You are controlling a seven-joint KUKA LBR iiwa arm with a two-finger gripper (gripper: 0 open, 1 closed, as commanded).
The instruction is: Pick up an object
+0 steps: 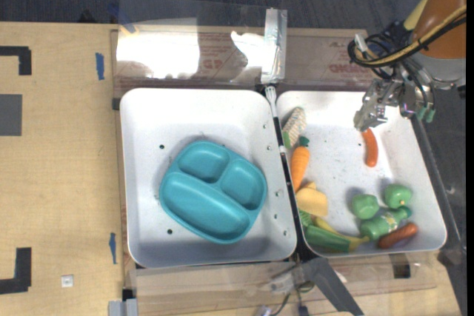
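An orange-red chili (370, 149) hung upright in the right bin (429, 159), upper right of frame, its top pinched between the fingers of the gripper (368, 123). Red print on the cardboard wall (326, 59) behind was too blurred to read. The arm (444, 11) was cut off at the frame's edge.

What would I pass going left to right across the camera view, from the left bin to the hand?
Left bin → teal tray → corn → red-orange chili, with the hand just above it.
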